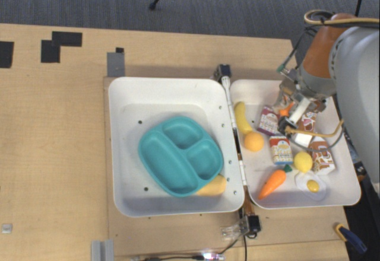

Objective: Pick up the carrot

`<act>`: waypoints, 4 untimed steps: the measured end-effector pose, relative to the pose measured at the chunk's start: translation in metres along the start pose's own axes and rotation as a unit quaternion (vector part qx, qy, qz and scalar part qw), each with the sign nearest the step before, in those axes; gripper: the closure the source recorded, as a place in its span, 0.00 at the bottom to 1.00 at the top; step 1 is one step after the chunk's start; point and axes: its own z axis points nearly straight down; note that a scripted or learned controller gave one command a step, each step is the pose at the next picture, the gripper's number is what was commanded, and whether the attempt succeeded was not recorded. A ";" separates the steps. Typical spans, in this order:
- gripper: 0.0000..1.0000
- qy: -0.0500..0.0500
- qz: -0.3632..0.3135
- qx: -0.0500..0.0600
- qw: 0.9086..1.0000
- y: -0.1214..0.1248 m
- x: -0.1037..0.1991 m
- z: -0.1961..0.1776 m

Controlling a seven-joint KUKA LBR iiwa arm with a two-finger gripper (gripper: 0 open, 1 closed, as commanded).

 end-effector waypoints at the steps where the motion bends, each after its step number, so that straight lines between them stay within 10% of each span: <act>1: 1.00 -0.009 0.113 0.009 0.993 -0.070 0.047 -0.103; 2: 0.00 -0.010 0.113 0.009 0.993 -0.070 0.047 -0.103; 3: 0.00 -0.008 -0.132 0.012 0.991 -0.118 0.006 -0.081; 4: 0.00 -0.007 -0.104 0.009 0.994 -0.134 -0.061 0.015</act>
